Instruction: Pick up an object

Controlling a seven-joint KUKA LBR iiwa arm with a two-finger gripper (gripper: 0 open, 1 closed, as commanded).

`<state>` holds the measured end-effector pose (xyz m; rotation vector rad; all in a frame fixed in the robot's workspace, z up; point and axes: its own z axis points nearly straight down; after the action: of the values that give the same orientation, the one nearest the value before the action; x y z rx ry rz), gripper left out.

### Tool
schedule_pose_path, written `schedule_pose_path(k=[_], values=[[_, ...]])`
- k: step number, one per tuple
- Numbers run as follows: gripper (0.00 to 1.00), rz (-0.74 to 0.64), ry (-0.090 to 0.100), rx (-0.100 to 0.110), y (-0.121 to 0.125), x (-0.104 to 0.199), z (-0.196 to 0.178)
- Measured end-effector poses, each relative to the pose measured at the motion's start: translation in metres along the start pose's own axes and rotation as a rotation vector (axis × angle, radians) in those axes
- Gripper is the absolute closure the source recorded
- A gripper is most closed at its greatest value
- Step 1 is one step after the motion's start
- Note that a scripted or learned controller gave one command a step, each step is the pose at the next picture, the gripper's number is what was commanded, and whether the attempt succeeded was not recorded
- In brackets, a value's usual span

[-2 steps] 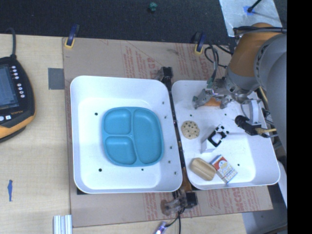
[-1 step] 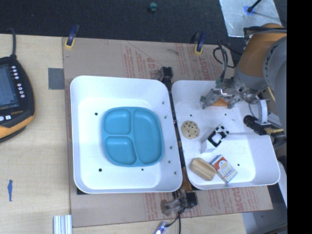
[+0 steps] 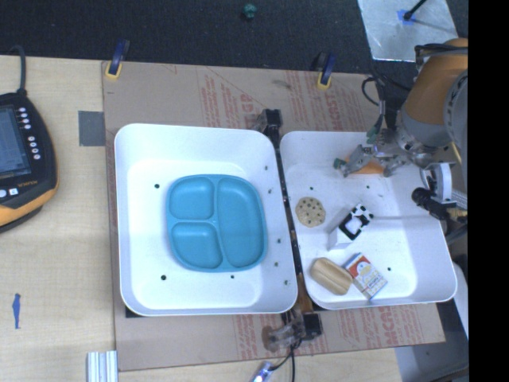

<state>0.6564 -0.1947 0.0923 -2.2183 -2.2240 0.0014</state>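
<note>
Starting at the left, the left bin carries the blue divided plate, well apart from me and no part of the risk. Across the divide, in the right bin, the loose things lie toward the near side: a round cookie, a black-and-white toy just beside it, a bread roll touching or nearly touching a small box.

My gripper is low over the far corner of that bin, on or just above an orange and green thing that I take for my target. The danger is plain to me: this piece sits near the bin's back wall, so a close that lands off centre could nudge it along the floor or pinch only an edge, and it would drop as I lift. Whether my fingers are spread, narrowed or already around it, I cannot tell; my own wrist hides them.
</note>
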Motion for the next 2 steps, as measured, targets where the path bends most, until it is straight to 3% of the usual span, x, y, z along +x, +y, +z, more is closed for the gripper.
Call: schedule_pose_path(k=[1,2], values=[[0.0,-0.002,0.0,0.004,-0.071,0.04,0.001],[0.0,0.0,0.001,0.001,-0.006,0.041,0.0]])
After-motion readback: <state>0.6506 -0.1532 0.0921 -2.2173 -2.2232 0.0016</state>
